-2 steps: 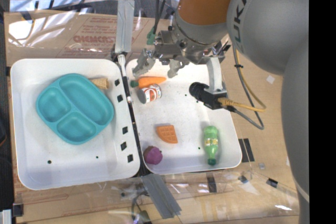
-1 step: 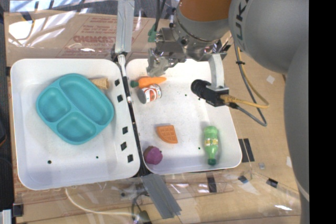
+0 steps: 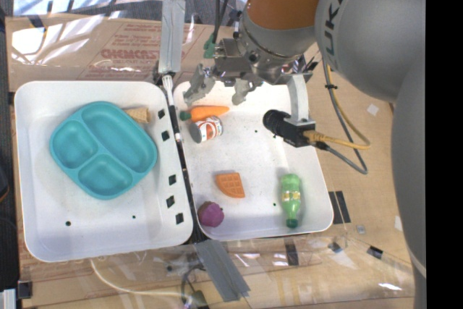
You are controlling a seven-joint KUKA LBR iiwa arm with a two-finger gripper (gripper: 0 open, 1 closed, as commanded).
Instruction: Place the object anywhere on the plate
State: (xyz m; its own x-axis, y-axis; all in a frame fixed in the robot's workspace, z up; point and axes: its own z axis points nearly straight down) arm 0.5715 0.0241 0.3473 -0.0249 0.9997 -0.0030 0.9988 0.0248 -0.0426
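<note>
1. The gripper [image 3: 221,88] hangs over the back of the right bin [image 3: 318,184], its two fingers spread apart with nothing between them, just above the carrot [image 3: 207,112].
2. The task's object is not named; the carrot and the small can [image 3: 206,130] touching it lie nearest the gripper, so one of these looks the likely target. The teal plate [image 3: 103,149] sits in the left bin [image 3: 36,228], well apart.
3. Risk: carrot and can lie against each other, so a descent could catch both, or nudge one and roll the other away.
4. Risk: both lie close to the wall between the bins, and a finger may strike that rim.
5. Risk: the round can may slip from the fingers during the carry across the divider.
6. A waffle [image 3: 230,184], a purple ball [image 3: 210,213] and a green bottle [image 3: 291,197] lie nearer the front, out of the way.
7. Readable writing: "KUKA" on the arm [image 3: 376,18]. Red print on the cardboard [image 3: 94,47] behind the bins is too blurred to read, and so is the can's label.
</note>
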